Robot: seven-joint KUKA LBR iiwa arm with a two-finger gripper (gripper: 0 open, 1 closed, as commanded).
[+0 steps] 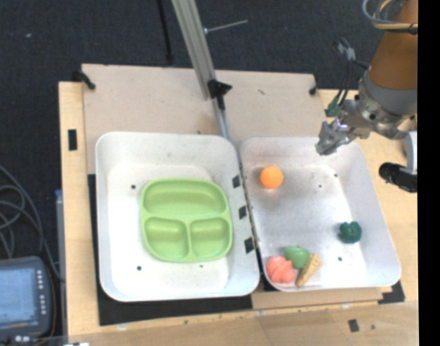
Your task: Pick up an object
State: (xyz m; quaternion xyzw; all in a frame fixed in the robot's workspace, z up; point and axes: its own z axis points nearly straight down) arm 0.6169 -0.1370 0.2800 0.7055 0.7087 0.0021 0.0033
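Camera view: I cannot tell my pincer (328, 147) state; orange ball (271, 176) lies nearby to its left, green toy (350, 231) below, unobstructed.

— What sort of place is this?
— A robotics lab: a plywood bench (169, 85) stands on dark carpet (32, 27), an aluminium mast (195, 38) rises from the bench's far edge, cables (7, 193) trail past its left edge, and a control pendant (14, 294) sits off its near-left corner.
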